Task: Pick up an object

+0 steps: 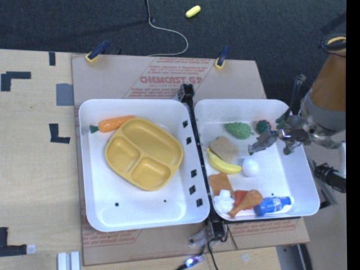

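Blue bottle (274, 205) in right bin (301, 167), yellow tray (144, 153) in left bin (93, 167)

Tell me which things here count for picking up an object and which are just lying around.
For the job:
gripper, over the right bin
banana
white ball
green leafy piece
blue bottle
carrot
yellow tray

Lying about:
yellow object on the dark floor
cable
two clamps
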`<state>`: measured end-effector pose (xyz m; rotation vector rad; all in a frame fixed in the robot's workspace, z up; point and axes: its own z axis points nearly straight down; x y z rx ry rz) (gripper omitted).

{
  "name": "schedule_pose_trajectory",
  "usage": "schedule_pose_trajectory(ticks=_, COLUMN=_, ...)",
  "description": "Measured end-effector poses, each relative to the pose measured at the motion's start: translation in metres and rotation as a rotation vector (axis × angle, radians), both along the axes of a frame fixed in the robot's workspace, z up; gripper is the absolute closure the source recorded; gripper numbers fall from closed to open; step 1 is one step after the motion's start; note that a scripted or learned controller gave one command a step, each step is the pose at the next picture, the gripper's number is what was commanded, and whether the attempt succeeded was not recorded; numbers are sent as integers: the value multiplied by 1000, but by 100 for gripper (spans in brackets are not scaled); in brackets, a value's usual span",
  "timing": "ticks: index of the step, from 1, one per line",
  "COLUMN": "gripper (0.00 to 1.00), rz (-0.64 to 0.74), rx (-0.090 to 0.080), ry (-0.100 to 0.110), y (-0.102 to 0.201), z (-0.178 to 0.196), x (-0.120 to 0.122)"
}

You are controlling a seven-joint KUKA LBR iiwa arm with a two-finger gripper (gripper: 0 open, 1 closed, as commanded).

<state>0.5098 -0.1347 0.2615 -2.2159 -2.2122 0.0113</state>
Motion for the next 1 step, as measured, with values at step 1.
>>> schedule_pose_trajectory(ticks=1, gripper=0, rz=3, rx=-2, ry=-10, y=0, z=5, x=2)
